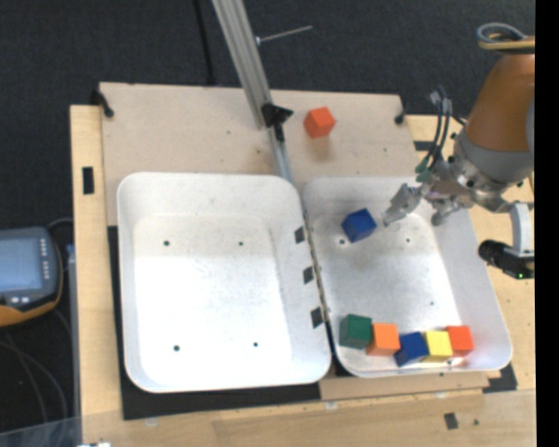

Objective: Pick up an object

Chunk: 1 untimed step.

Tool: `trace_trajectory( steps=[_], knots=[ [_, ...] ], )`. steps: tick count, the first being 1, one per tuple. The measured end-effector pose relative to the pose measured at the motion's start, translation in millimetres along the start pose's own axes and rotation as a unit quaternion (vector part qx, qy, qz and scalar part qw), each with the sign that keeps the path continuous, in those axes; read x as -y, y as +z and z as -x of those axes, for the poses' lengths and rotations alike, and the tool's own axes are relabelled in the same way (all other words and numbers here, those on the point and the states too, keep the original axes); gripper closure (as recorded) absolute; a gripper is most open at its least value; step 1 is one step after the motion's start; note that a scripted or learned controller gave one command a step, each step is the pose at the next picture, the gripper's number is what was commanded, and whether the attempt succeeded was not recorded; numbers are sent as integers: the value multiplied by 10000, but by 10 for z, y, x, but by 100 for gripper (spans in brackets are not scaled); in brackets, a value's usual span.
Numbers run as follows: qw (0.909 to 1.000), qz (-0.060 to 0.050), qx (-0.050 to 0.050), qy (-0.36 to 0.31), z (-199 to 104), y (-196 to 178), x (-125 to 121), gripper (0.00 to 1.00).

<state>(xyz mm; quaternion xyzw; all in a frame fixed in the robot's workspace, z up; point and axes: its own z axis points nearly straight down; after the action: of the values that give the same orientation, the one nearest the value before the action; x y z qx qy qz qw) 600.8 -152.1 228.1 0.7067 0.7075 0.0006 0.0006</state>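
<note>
Blue, a small cube [358,224] is seen lying alone on the floor of the right-hand shallow white bin [475,277], just left of the two-finger gripper [419,209], whose fingers are spread apart with nothing held between them.

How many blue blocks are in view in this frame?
2. One blue block lies alone in the upper part of the right bin, just left of the gripper. The other sits in the row of blocks along that bin's near edge. None looks hidden.
</note>
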Motion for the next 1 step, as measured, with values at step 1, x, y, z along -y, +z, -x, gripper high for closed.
trace_trajectory(
  steps=[1],
  knots=[
    [10000,2,-2,-5,135,1010,-411,0]
  ],
)
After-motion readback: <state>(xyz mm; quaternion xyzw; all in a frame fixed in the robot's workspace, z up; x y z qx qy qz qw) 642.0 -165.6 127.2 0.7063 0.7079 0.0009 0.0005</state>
